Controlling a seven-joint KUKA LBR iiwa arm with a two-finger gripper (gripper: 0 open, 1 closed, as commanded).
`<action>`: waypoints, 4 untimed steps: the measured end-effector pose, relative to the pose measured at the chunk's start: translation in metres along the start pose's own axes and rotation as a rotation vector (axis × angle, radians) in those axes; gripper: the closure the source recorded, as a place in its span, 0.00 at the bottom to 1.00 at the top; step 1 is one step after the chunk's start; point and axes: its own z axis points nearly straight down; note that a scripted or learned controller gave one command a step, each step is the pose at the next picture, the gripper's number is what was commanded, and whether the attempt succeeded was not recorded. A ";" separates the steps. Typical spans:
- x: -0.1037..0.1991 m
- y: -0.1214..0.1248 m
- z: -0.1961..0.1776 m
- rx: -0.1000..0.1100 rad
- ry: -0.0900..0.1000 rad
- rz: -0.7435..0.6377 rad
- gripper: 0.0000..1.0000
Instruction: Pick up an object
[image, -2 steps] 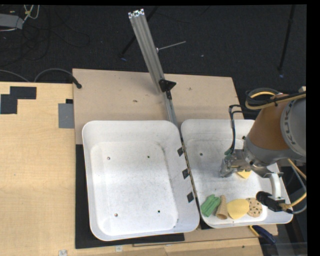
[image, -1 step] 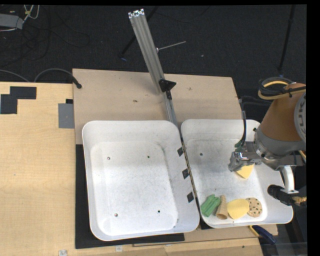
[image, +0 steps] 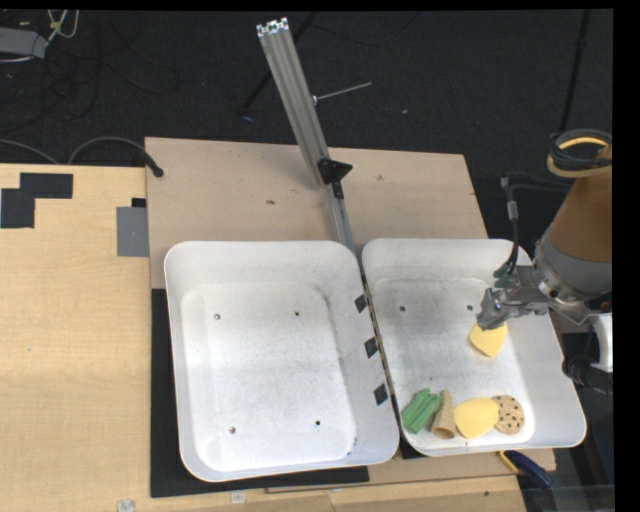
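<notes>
- The gripper (image: 492, 320) sits low inside the right bin (image: 430, 270), reaching in from the right edge, tips right at the top of a small yellow piece (image: 488, 342).
- Whether the gripper is open or closed cannot be told: the wrist hardware covers its tips from this angle, and whether it has hold of anything cannot be judged either.
- The yellow piece lies directly under and just below the gripper, touching or nearly touching it; it appears to rest on the bin floor, not lifted. Judgement: this is the target, and the low pose over it fits a grasp attempt in progress.
- The arm (image: 585, 225) stands almost vertical over the bin's right side, likely so the tool meets the floor from above and stays off the rim.
- Right bin contents, all toward the near rim and well below the gripper: a green piece (image: 421, 409) down-left, a tan piece (image: 443, 415) touching it, a larger yellow piece (image: 475, 417) beside that, and a cookie (image: 508, 413) almost straight below the gripper.
- These four crowd together along the front wall; the target lies apart from them, an easier pick.
- The left bin (image: 260, 360), far to the gripper's left, shows a bare floor with dark specks.
- Task status, judged: pick not yet confirmed.
</notes>
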 end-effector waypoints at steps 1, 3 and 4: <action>-0.008 -0.001 -0.045 0.000 0.000 -0.004 1.00; 0.088 0.009 -0.057 0.003 0.003 -0.016 1.00; 0.133 0.018 -0.048 0.006 0.003 -0.015 1.00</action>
